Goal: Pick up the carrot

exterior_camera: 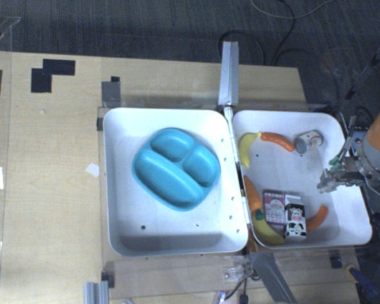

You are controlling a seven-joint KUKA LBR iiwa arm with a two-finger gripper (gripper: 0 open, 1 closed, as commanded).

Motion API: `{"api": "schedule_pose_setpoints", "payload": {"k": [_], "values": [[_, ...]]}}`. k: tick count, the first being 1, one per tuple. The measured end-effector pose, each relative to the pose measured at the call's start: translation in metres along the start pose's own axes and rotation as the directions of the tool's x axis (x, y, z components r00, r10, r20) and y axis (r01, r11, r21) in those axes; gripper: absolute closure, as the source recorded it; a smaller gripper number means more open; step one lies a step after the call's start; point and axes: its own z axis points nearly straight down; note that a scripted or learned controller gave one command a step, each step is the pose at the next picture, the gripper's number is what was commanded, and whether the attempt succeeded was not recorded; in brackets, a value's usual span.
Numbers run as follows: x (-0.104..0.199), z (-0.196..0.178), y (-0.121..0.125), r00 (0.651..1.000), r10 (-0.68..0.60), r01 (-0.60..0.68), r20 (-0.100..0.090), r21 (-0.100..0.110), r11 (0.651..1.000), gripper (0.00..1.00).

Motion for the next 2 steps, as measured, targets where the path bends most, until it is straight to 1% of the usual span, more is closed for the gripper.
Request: {"api": "schedule_pose_setpoints", "payload": {"k": [1, 2], "values": [[0.0538, 0.0975, 0.0049, 0.996, 0.093, -0.093, -0.001, 0.0, 0.996, 1.0], [0.0535, 0.0975, 0.0048, 0.996, 0.093, -0.093, 0.0, 0.0, 0.996, 0.0]]}}
